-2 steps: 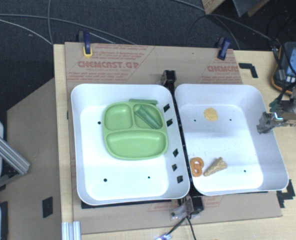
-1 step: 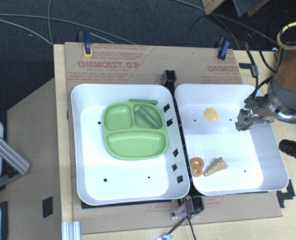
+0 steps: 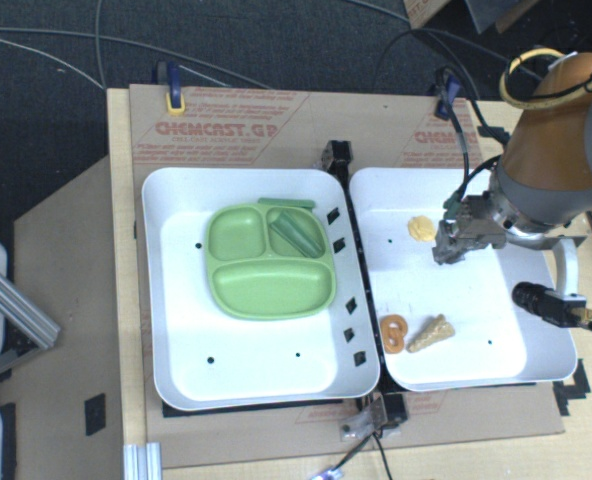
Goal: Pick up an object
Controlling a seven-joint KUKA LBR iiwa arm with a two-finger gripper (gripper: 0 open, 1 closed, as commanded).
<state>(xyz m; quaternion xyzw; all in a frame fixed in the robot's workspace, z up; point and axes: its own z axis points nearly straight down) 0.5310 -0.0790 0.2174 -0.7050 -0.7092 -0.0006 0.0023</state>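
Green tray (image 3: pixel 270 290), pretzel (image 3: pixel 394 332), cone (image 3: pixel 428 334)

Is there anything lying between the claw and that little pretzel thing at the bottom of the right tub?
No. In the camera view, only bare white bin floor separates the gripper from the pretzel. The tan cone lies just beside the pretzel.
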